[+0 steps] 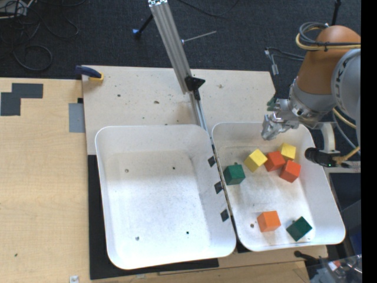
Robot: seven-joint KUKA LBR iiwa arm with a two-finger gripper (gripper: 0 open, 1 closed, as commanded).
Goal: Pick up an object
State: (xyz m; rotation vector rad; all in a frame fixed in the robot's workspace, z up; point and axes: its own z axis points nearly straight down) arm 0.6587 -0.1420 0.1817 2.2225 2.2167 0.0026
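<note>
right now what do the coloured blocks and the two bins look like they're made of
The blocks, such as the yellow block and the orange block, look like painted wood or matte plastic: flat solid colours, crisp edges, no gloss. Which one, the view leaves open. The right bin and left bin look like thin moulded white plastic, with rounded corners, a rolled rim and a faint sheen.

Robotics lab; grey-and-orange arm (330, 69) over a pale worktop (141, 96) with two white bins (118, 137); slanted aluminium rail (174, 43); loose cables (26, 16) on dark carpet (235, 16); coloured test cubes (269, 220).
</note>
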